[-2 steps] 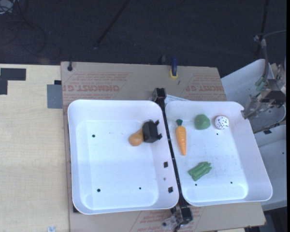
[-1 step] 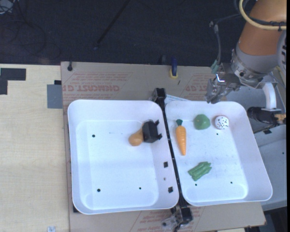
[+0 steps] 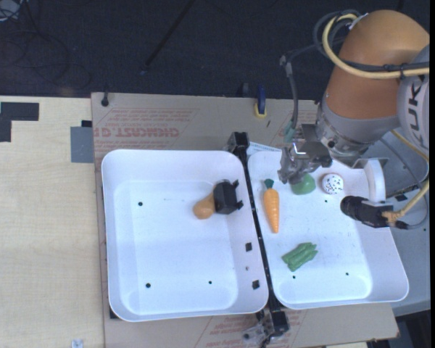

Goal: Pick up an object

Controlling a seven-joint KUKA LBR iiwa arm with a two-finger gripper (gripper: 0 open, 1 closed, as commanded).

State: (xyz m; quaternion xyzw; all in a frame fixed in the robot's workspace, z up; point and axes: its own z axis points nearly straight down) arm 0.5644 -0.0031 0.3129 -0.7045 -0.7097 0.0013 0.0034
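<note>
My gripper [image 3: 293, 171] hangs over the back of the right bin [image 3: 388, 267], just above and to the left of a round green object [image 3: 303, 186]. An orange carrot [image 3: 272, 209] lies lengthwise near that bin's left wall, a little left of the gripper. Right of the green object rests a white ball with dark dots [image 3: 333, 184]. A green pea pod [image 3: 299, 255] lies nearer the front. In the left bin [image 3: 130, 267], a small orange fruit [image 3: 203, 209] touches a black object [image 3: 226, 197].
A black divider strip [image 3: 252, 223] runs between the two bins. The arm's orange band and grey wrist [image 3: 373, 71] loom over the right bin's back right corner, with cables and a black fitting [image 3: 366, 210] at the right wall.
</note>
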